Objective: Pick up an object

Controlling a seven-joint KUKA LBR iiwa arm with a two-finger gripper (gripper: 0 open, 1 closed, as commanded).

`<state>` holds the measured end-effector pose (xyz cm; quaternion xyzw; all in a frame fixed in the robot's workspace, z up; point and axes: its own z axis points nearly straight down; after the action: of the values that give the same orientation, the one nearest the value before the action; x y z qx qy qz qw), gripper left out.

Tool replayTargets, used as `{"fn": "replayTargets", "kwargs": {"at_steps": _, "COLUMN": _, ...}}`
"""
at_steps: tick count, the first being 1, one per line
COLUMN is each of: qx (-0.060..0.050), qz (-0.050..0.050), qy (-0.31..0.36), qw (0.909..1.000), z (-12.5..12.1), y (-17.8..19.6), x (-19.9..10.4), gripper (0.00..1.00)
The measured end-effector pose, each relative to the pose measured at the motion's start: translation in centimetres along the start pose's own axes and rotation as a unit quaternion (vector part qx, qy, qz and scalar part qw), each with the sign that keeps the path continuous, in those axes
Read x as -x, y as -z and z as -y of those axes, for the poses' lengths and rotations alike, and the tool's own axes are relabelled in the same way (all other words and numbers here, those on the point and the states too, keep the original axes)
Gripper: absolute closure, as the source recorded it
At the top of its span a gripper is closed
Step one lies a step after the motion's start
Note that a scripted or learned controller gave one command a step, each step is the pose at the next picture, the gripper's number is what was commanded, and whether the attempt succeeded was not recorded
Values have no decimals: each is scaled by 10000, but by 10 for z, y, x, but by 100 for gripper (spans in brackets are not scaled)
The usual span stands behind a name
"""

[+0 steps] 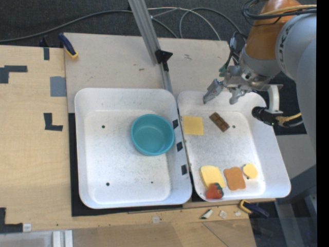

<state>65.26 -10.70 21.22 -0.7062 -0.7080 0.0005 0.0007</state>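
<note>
My gripper [224, 95] hangs over the far edge of the right bin [267, 153], its two fingers spread apart with nothing between them. Just below it lies a small brown chocolate-like bar [219, 121]. A pale yellow square slice [193, 125] rests at the bin's left side. Near the front of that bin sit a yellow piece [210, 174], a red strawberry-like item [214, 191], an orange toast-like slice [235, 178] and a small yellow round piece [250, 171]. A teal bowl [152, 134] stands in the left bin [92, 158].
A slanted metal pole [148, 30] rises from behind the bins. Cables run along the back of the bench. A blue and yellow clamp [68, 45] sits at the back left, another clamp [252, 207] at the front right edge.
</note>
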Motion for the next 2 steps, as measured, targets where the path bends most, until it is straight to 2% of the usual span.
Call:
{"fn": "replayTargets", "kwargs": {"at_steps": 1, "qx": 0, "qz": 2, "qy": 2, "qw": 10000, "z": 0, "y": 0, "x": 0, "gripper": 0}}
{"fn": "replayTargets", "kwargs": {"at_steps": 2, "qx": -31, "qz": 4, "qy": -4, "qw": 10000, "z": 2, "y": -65, "x": 2, "gripper": 0}}
